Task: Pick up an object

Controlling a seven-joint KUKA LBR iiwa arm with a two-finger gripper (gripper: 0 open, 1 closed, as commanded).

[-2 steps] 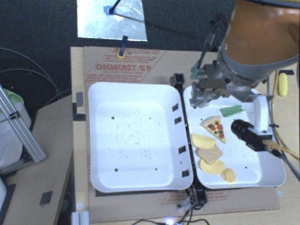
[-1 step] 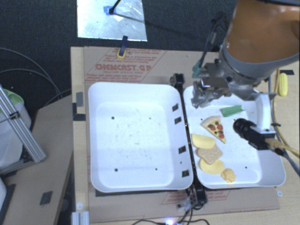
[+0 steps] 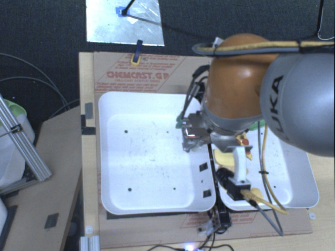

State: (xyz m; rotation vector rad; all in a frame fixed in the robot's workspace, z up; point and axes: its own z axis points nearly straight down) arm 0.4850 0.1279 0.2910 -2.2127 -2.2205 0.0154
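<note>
While my arm (image 3: 251,88) hangs over the seam between the two bins, my end effector (image 3: 189,135) sits at the left bin's (image 3: 146,156) right rim; whether it is clenched I cannot tell. A yellow object (image 3: 225,157) lies in the right bin (image 3: 301,184), beneath my wrist.

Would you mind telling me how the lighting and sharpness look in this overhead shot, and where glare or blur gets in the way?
In the camera view, light is even and soft; the left bin reads clearly, its specks sharp. The metal sheet above the bench glares brightly. The arm, nearest the lens, looks large and slightly soft, and it covers much of the right bin. The gripper region is dim and cluttered.
</note>
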